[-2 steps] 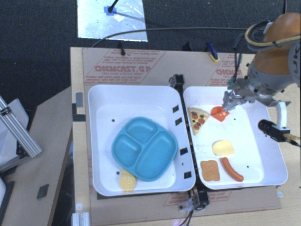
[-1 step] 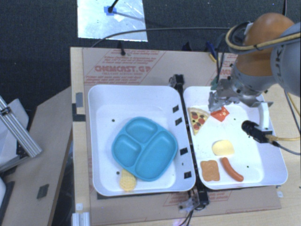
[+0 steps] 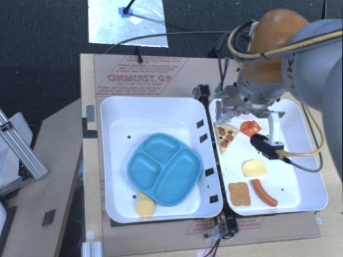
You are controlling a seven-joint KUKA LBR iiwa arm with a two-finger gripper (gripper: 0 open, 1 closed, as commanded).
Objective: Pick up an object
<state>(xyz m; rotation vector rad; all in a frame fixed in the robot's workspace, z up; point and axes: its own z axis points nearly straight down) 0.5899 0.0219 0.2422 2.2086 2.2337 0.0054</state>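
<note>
The arm (image 3: 305, 47) reaches in from the right and hangs over the far end of the right bin (image 3: 316, 189), the nearer of the two bins to it; the left bin (image 3: 115, 143) holds a blue tray (image 3: 163, 167) and a small yellow corn piece (image 3: 143, 205) and lies well apart from the gripper (image 3: 236, 111). The gripper sits just above the bin's far left corner. The pizza slice (image 3: 225, 136) lies just beside and below it, long axis pointing toward the near edge, with a red piece (image 3: 250, 127) just to its right. Farther toward the near edge lie a yellow lump (image 3: 253, 168), a sausage (image 3: 264, 192) and a toast (image 3: 239, 193). I judge the pizza slice the likeliest target. I cannot tell how far apart the tips stand, and nothing shows held.
</note>
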